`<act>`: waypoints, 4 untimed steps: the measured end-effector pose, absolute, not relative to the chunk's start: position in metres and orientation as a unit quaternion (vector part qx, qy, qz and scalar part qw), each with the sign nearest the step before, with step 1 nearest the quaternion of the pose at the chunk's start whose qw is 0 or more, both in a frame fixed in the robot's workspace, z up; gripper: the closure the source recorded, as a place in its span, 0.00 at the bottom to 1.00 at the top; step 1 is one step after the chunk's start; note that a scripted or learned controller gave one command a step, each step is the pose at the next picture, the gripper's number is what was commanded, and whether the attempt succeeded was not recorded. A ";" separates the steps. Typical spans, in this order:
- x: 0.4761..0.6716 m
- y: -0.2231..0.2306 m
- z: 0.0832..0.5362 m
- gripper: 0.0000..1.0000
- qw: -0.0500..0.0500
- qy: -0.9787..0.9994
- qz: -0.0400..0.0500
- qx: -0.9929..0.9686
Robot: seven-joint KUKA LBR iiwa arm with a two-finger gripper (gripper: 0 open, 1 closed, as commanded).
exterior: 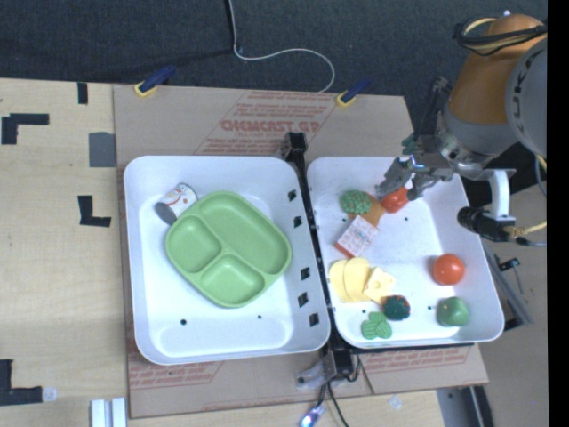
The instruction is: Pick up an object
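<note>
two white bins (142,185) on cardboard (258,123) over a wooden bench (53,176).

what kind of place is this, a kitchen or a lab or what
Most likely a robot test bench in a lab: two white bins on taped-down cardboard, toy food such as a tomato, and a loose cable.

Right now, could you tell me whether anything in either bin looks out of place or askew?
Nothing is spilled or damaged. The green divided plate sits skewed in the left bin, propped over a small grey-and-white object at its upper-left edge.
</note>
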State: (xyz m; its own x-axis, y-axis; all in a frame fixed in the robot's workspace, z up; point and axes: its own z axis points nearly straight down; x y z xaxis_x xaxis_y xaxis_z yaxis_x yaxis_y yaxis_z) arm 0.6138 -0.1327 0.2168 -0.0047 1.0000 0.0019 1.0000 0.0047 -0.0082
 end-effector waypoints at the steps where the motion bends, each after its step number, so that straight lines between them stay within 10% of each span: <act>1: 0.605 -0.086 0.223 1.00 0.004 -0.709 0.002 -0.705; 4: 0.583 0.019 0.221 1.00 0.003 -0.708 0.003 -0.706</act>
